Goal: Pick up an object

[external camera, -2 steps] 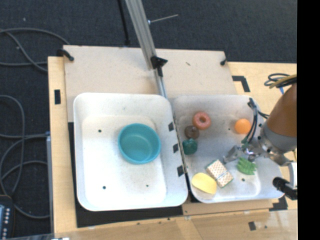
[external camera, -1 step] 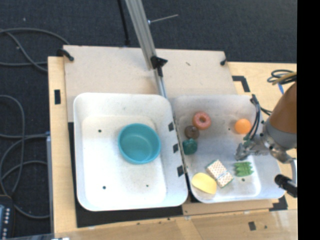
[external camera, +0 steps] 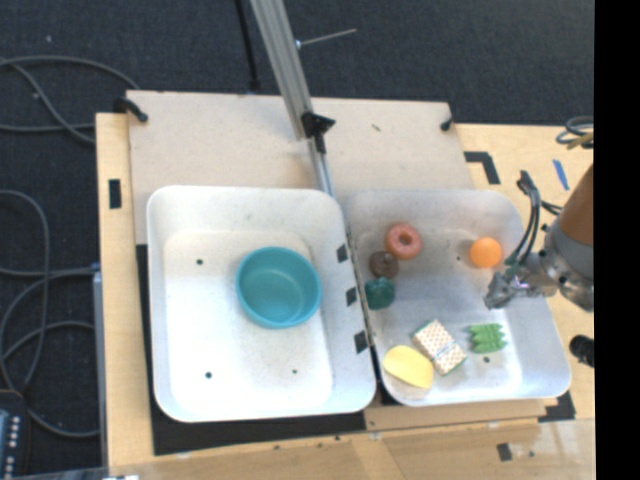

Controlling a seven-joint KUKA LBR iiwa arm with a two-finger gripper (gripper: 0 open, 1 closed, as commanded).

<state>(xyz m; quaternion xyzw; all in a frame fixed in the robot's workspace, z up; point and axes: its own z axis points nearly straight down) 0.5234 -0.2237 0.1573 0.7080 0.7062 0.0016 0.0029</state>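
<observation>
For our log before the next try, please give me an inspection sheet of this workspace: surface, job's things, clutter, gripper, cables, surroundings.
Surface: wooden bench bearing a left bin and a right bin, side by side.
Job's things: teal bowl in the left bin; in the right bin, pink ring, orange ball, brown piece, dark green block, patterned box, yellow piece, green toy.
Clutter: nothing seen.
Gripper: gripper low over the right bin, between the orange ball and the green toy; holds nothing visible.
Cables: black cables on the floor at left.
Surroundings: dark carpet; metal pole behind the bins.
</observation>
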